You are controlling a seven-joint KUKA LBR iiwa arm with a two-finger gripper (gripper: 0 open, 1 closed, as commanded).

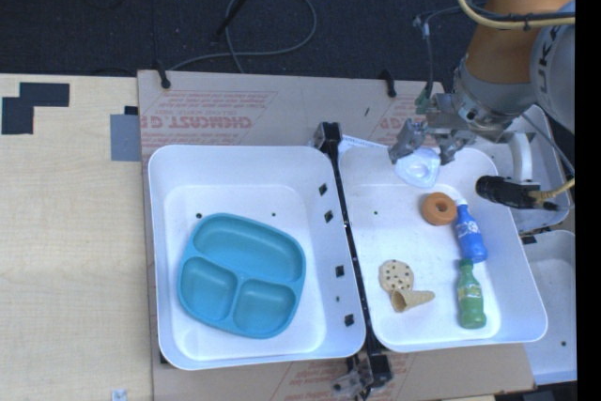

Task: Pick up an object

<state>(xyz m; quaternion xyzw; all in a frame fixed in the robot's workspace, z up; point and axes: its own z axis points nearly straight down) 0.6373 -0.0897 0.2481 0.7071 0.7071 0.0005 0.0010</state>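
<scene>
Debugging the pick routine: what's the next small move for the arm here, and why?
Probably lift straight up a little to test the grasp. The gripper sits at the far rim of the right bin, right above a pale blue object. The donut and both bottles lie untouched nearer the camera.

A robotics lab: bench-mounted arm [512,33], loose cables [272,9], white bins [160,202] on cardboard [244,113]

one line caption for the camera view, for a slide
End effector above right bin's far edge; blue tray in left bin.
</scene>
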